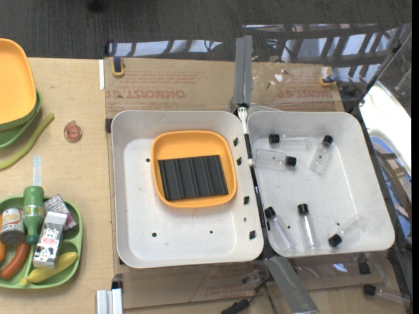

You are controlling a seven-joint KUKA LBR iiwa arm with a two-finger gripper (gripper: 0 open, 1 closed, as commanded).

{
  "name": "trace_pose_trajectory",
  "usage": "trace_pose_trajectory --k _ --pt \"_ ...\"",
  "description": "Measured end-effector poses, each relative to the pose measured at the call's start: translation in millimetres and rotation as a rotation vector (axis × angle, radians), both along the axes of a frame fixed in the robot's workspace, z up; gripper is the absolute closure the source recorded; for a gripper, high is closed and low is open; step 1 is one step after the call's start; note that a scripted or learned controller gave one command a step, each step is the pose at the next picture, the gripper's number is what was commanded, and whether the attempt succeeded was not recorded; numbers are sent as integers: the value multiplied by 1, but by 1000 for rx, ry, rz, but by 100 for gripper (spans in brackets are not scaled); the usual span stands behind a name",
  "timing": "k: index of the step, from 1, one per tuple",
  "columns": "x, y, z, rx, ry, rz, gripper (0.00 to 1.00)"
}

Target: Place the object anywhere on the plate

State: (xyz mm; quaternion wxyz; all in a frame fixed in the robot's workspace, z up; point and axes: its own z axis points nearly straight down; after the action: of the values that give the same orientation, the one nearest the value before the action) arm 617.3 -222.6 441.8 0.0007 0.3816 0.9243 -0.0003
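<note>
An orange plate (194, 138) lies in the left white bin (131, 195), toward its back. On the plate rests a dark grey ribbed rectangular slab (194, 177), covering most of its floor. The right white bin (373, 182) holds several clear vials with black caps: one at the back (285, 139), one beside it (277, 158), one tilted at the back right (321, 153). Others lie near the front (279, 226), (306, 225), (346, 233).
Brown cardboard (170, 87) lies under and behind both bins. On the wooden table to the left sit stacked yellow and green plates (13, 90), a green tray of toy food (39, 247) and a small pink disc (73, 131). A metal frame (314, 48) stands at the back right.
</note>
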Motion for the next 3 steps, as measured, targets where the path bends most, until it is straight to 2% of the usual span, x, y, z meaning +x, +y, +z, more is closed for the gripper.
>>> trace_pose_trajectory --k 1,2,3 --pt "9 0 -94 0 -1 358 0" --pt "19 1 -75 -2 -4 637 0" --pt "19 2 -66 -2 -4 1026 0"
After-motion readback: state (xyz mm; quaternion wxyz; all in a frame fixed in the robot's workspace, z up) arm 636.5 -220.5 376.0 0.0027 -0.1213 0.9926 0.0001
